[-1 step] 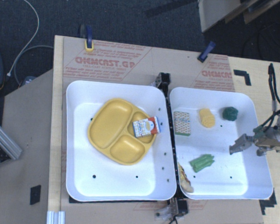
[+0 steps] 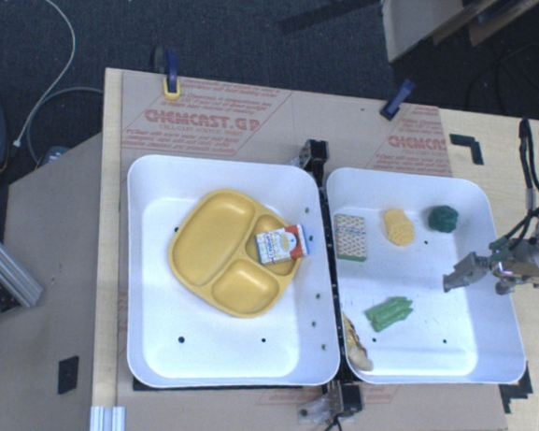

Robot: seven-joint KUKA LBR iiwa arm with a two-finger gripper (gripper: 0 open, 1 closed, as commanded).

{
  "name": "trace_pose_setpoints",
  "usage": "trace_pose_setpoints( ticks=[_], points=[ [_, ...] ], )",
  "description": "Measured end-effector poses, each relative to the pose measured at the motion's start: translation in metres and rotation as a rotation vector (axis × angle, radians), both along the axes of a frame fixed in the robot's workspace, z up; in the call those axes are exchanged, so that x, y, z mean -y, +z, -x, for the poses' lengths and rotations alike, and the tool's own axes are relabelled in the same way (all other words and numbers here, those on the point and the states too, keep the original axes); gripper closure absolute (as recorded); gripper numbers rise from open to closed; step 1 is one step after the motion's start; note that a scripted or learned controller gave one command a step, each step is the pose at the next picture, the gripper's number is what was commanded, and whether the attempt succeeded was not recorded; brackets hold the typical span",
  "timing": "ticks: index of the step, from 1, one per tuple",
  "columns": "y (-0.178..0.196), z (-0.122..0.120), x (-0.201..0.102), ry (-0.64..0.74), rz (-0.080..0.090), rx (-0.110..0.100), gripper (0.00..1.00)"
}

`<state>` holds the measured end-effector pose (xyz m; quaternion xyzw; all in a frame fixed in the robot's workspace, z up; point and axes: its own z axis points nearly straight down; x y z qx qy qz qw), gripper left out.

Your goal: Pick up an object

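Two shallow white plastic bins sit side by side on a tan cardboard sheet (image 2: pixel 259 115) printed with faded red lettering. Both bins have rounded corners and smooth, glossy floors dotted with a few small dark holes.

The left bin (image 2: pixel 146 340) holds a yellow plate (image 2: pixel 215 252), a rounded, moulded plastic piece split into three compartments. A small carton (image 2: pixel 279 245), blue, white and red, lies tilted on the plate's edge at about 3 o'clock.

In the right bin (image 2: pixel 492 356), a sponge (image 2: pixel 350 237) with a fine checked, woven-looking face lies flat at 9 o'clock, close to the wall the bins share. Just beside it, towards 11 o'clock, is a yellow oval piece (image 2: pixel 400 227) with a pebbled surface. A dark green lump (image 2: pixel 443 218), round and knobbly, sits near the 1 o'clock corner. A bright green ridged item (image 2: pixel 388 312), long and bumpy like a pea pod, lies near the middle, slightly towards 7 o'clock. A pale, curved banana-like shape (image 2: pixel 356 344) rests against the shared wall at the 7 o'clock corner.

The gripper (image 2: pixel 458 274) reaches in from 3 o'clock, its dark metal tip over bare white floor, apart from every object. Whether its claw is open or closed cannot be told from this angle; nothing is seen between its fingers.
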<state>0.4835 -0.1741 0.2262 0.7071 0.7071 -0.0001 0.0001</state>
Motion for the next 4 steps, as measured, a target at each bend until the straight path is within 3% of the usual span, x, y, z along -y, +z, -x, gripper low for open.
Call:
trace_pose_setpoints(
  ticks=[2, 3, 4],
  points=[
    [-0.124, 0.000, -0.010, 0.000, -0.003, -0.007, 0.00],
    [-0.138, -0.002, -0.010, 0.001, -0.005, 0.001, 0.00],
    [-0.127, -0.004, -0.010, 0.001, -0.002, 0.009, 1.00]
  ],
)
